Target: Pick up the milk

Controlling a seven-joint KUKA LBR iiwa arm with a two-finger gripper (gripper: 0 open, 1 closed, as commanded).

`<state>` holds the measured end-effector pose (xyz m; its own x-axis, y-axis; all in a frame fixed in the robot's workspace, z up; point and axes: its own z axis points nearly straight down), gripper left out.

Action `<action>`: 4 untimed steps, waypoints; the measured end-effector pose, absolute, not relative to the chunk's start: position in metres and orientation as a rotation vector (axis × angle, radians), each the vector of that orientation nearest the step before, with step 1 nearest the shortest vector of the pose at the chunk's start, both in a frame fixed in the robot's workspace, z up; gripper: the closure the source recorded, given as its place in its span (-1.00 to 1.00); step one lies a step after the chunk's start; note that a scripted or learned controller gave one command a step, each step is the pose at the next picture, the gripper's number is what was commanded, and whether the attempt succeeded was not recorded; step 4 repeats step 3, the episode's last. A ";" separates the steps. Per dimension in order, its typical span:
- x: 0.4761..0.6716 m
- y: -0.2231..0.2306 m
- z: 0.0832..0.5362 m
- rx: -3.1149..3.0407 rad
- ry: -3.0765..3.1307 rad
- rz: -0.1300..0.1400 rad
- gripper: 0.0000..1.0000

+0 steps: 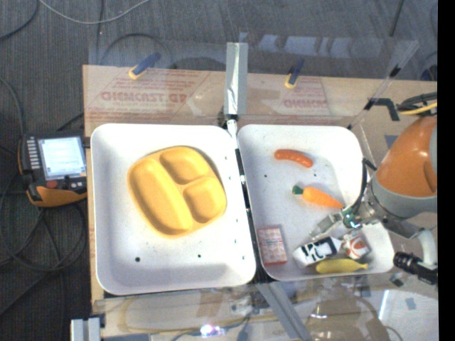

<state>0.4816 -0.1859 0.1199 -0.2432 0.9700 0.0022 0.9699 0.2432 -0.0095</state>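
Camera view: counter (142, 91) carries two white bins. Left bin (114, 261) has a yellow divided tray (178, 189), tilted a bit. Right bin (341, 144) holds a sausage (293, 158) at the far side, a carrot (318, 197) nearer, a small pink packet (271, 244) near-left, and a banana (342, 266) along the near wall. Milk carton (320, 250) lies on its side in the near-right part, just beyond the banana and touching it, next to a red-white item (356, 245). Arm comes in from the right; claw (340, 220) sits low just above the milk, cannot tell its opening, nothing seen between it.
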 end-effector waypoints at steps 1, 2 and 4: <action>0.486 -0.141 0.090 -1.845 -2.558 0.005 -1.00; 0.483 -0.119 0.094 -2.162 -2.288 0.012 -1.00; 0.488 -0.153 0.089 -2.185 -2.259 -0.014 -1.00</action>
